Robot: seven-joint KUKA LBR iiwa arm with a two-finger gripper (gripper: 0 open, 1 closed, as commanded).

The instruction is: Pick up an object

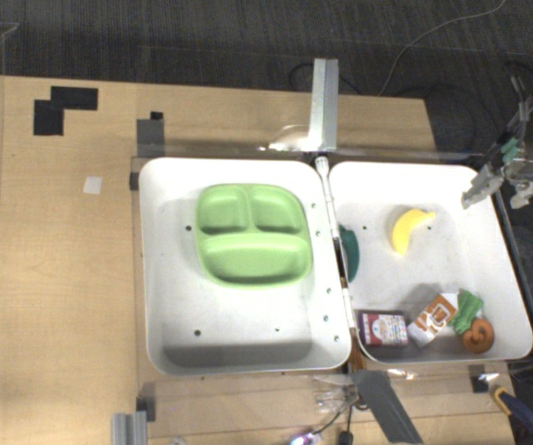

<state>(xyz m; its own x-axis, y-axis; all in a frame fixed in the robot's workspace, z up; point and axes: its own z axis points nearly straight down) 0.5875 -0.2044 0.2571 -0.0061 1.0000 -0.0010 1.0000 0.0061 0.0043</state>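
We see the gripper (482,191) at the far right corner of the right bin (377,179), over its rim; whether it is open or closed we cannot tell. The banana (410,228) lies in that bin, to the left of the gripper and slightly nearer the camera, its long axis running diagonally. We judge it the nearest target, clear of the clutter in the near right corner.

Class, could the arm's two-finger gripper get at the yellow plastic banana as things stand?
Probably yes. The yellow plastic banana lies alone on bare floor of the right white bin, nothing on top of it, apart from the items in the near corner. The gripper sits at that bin's far right rim, an open path between.
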